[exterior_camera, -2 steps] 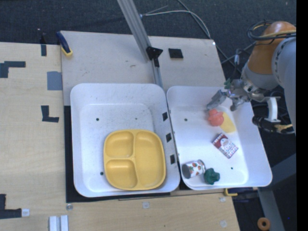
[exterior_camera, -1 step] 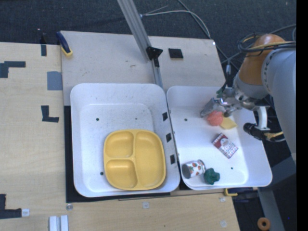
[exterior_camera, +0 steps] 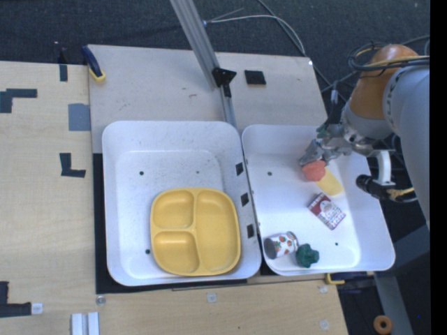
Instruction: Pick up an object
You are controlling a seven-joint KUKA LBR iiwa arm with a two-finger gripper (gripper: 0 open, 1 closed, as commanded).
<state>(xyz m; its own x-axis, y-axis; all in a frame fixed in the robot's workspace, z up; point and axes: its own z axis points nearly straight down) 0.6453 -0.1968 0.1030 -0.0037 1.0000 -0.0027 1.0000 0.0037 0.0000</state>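
Note:
In the right bin [exterior_camera: 279, 145] lie a red-orange rounded object [exterior_camera: 313, 171], a yellow piece [exterior_camera: 330, 184] beside it, a red and white packet [exterior_camera: 327, 211], a small white can with red marks [exterior_camera: 280, 245] and a green lump [exterior_camera: 306, 256]. My gripper [exterior_camera: 316, 156] hangs low at the bin's upper right, right over the red-orange object and seemingly touching its top. The arm [exterior_camera: 384, 96] reaches in from the right.
The left bin [exterior_camera: 126, 145] holds a yellow divided plate [exterior_camera: 195, 230]. A slanted metal pole [exterior_camera: 199, 33] rises behind the bins. Cables run across the dark floor at the back. A yellow and blue clamp [exterior_camera: 93, 64] sits at the bench's far left corner.

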